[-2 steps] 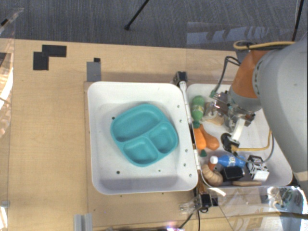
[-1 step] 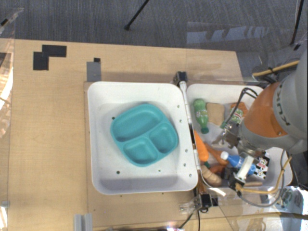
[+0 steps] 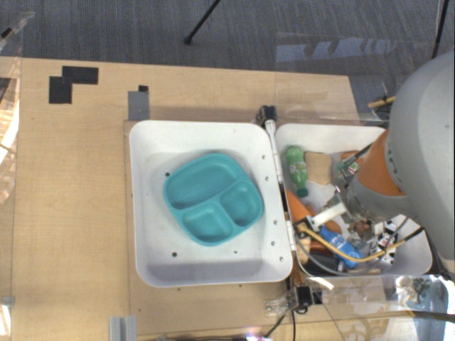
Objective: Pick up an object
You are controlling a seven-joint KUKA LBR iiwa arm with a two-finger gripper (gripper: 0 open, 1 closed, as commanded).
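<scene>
A teal divided plate (image 3: 212, 197) lies in the left bin (image 3: 153, 261). The right bin (image 3: 419, 260) holds a green bottle (image 3: 296, 168), a tan block (image 3: 319, 168), an orange piece (image 3: 298, 208) and a blue object (image 3: 341, 246) with a yellow cable across it. My arm, grey with its orange band (image 3: 380, 172), comes in from the right and reaches down into the right bin. The gripper (image 3: 340, 222) sits low over the blue object, in the clutter at the bin's middle. Wrist and cables hide how it meets the objects.
A black post (image 3: 267, 112) stands at the far end of the divider between the bins. Grey brackets (image 3: 139, 104) sit on the wooden bench behind the left bin. Black tape marks (image 3: 71, 82) lie at the back left. Cables hang at the bench's front edge.
</scene>
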